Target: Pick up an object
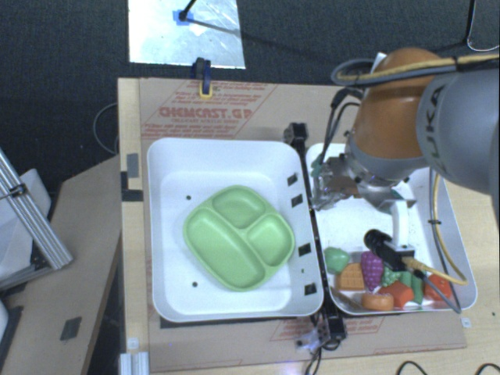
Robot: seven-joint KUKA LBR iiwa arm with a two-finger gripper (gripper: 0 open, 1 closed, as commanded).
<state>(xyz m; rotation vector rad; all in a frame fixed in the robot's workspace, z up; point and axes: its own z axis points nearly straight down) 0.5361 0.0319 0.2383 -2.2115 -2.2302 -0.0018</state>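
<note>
Plastic toy food [383, 281] lies heaped in the right bin's [453, 209] near corner while the gripper [332, 184] hangs over bare floor near the divider, jaws' state unclear, so descending here likely grabs nothing.

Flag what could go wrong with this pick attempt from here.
1. The toy food is piled tight in the right bin's near corner, so a grab may catch two pieces or none.
2. The pile sits against the bin wall, so the gripper may hit the rim.
3. Loose cables hang over the right bin and could snag.
</note>
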